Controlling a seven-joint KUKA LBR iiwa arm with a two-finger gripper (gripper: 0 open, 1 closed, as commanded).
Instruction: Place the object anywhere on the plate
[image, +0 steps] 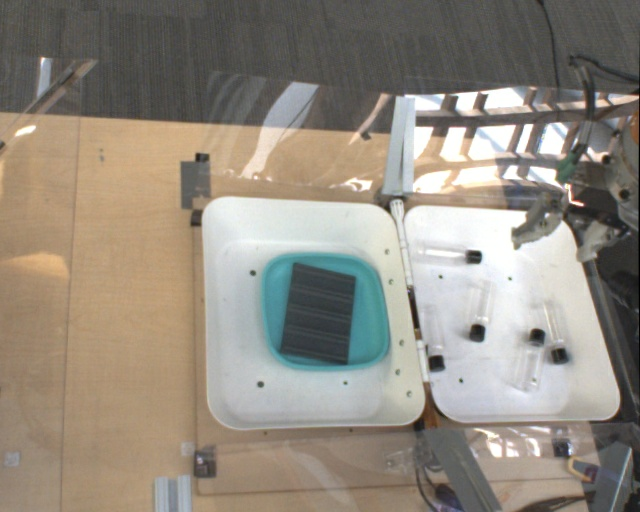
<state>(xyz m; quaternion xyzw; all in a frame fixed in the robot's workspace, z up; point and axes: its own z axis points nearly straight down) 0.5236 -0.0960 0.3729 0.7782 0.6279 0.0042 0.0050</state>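
A teal plate (372, 330) sits in the middle of the left white bin (235, 300). A dark grey ribbed rectangular block (319, 313) lies flat on the plate, well inside its rim. My gripper (553, 238) hangs over the far right edge of the right bin (590, 385), far from the plate. Its two grey fingers stand apart, open, with nothing between them.
Several clear vials with black caps lie scattered in the right bin, one near its far edge (452, 256) and others towards the middle (480, 312) and right (552, 335). A raised divider (408, 300) separates the bins. A metal frame (500, 120) stands behind the right bin.
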